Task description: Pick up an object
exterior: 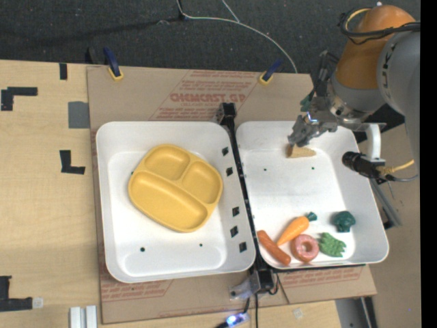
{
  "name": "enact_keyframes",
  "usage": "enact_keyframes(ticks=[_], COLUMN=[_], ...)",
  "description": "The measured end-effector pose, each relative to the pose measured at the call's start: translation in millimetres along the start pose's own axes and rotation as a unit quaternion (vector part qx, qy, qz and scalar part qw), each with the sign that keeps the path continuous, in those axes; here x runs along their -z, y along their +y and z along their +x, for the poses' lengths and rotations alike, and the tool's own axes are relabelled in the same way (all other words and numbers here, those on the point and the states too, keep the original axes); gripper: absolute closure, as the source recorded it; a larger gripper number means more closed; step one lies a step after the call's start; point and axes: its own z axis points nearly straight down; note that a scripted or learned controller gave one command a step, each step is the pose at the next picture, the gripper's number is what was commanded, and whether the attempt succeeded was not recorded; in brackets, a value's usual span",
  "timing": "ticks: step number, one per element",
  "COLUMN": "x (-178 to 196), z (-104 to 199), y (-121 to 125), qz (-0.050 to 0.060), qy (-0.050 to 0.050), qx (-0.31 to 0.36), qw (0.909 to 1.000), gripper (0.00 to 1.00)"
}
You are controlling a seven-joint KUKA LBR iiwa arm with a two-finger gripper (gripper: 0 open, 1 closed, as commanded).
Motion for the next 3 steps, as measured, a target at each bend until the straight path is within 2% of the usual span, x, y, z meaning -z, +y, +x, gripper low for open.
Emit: enact_keyframes(ticks=[1, 3], x=[53, 31], z=[1, 119], y=[1, -13], qz=[0.001, 0.004], qy=[0.0, 0.001], qx=[0.0, 0.002], qw=[1.0, 1.0], gripper=[1.0, 1.0])
